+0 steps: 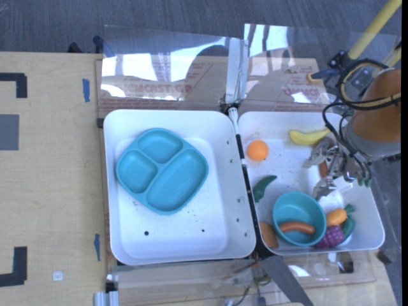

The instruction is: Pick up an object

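The hand (331, 171) hangs low over the right bin (284, 127), near its right wall, and its metal fingers (317, 159) look spread, with nothing visible between them, though the clutter makes this hard to read. Just below it sits a blue bowl (298, 214) holding a sausage (296, 227), with a carrot (336, 217) and purple grapes (332, 236) crowded at the front right corner. A banana (308, 136) lies toward the back wall, an orange ball (257, 150) near the dividing wall, and a green leaf (262, 186) between. These look like light, stiff plastic toys, smooth and likely slippery; the banana, taken across its narrow middle, seems the easiest hold. The left bin (127, 123) carries a blue divided plate (162, 169).
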